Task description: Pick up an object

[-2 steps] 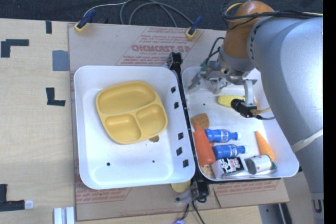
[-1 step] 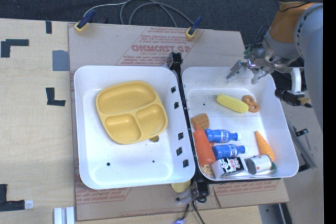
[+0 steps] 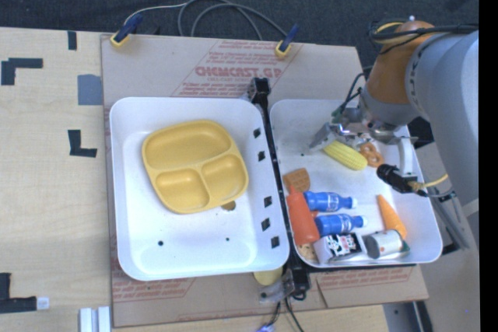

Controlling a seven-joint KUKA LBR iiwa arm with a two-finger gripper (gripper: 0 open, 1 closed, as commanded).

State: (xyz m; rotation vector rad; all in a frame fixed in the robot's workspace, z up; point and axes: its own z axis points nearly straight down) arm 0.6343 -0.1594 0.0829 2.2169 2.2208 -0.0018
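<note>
Nearest the camera, along the near wall of the right bin, a dark-labelled container and a grey-and-red can are lying on their sides, seemingly just where they came to rest. Just beyond them two blue bottles are lying one behind the other, with an orange-red carrot-like toy running alongside to their left, close to the divider between the bins, and a smaller orange piece lying off to the right. A brown cracker-like piece is sitting just beyond the carrot's far end. In the left bin a yellow divided plate is resting flat, well apart from everything else. Farther back in the right bin, a yellow corn cob is lying at a slant, and the gripper is hovering low just beyond its far end, with the arm's orange-banded wrist reaching in from the right. The claw's opening is too small and shadowed to read, so I cannot tell whether it is wide or narrow; nothing is visibly sitting in it. The corn cob is looking like the likeliest target, being the closest loose item, though that is only a judgement. Farthest away, clamps and looping cables are lying on the brown board beyond both bins, apparently holding the setup in place.
</note>
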